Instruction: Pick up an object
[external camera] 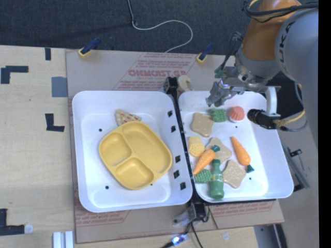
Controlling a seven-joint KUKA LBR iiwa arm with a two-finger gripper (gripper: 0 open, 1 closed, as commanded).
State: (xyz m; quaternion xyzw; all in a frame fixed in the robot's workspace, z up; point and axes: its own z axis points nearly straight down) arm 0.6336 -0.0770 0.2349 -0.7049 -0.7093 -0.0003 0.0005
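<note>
— Where's your pincer (217,100)?
— Over the right bin's (269,175) far edge, just above the green toy (219,115); whether it's wide or narrow, you can't tell.

Single fixed camera, mounted above the bench (31,154), looking down at a slant. Both white bins in frame: left bin (83,154) and right bin (274,164) near center. Dark floor along the top edge. Arm (289,30) enters from upper right. Moderately close range.
</note>
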